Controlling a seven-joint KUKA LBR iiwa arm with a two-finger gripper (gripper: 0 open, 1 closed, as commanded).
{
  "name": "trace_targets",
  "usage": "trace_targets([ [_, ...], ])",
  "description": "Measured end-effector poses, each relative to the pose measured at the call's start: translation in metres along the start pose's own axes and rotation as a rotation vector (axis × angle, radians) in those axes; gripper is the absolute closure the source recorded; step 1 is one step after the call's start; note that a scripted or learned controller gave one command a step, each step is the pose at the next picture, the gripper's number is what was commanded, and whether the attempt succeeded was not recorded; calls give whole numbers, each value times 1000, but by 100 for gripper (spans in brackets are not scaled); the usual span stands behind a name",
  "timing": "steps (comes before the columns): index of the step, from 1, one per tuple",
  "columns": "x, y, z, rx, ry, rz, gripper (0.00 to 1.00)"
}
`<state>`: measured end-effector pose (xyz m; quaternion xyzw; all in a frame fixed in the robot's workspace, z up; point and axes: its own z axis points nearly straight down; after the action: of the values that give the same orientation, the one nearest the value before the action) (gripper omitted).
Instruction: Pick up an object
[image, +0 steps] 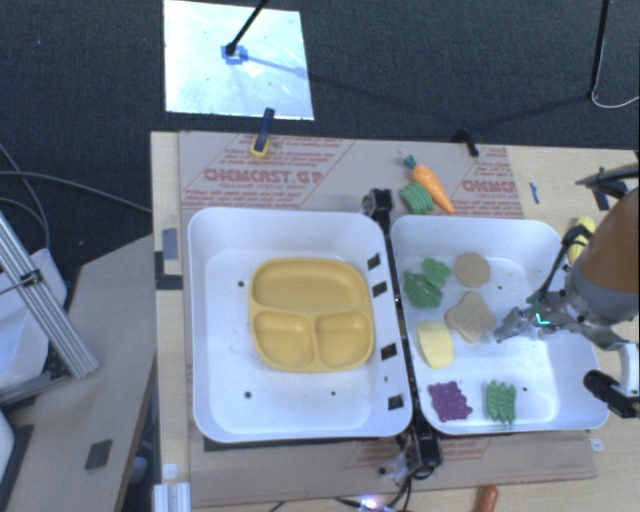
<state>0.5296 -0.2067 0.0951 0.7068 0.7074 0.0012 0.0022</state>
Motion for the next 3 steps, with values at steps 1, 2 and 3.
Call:
trace_targets([
  [1,0,1,-11,-3,-1,0,100],
  [2,0,1,-11,-2,-1,0,0],
  [3,0,2,-22,-5,-1,0,100],
])
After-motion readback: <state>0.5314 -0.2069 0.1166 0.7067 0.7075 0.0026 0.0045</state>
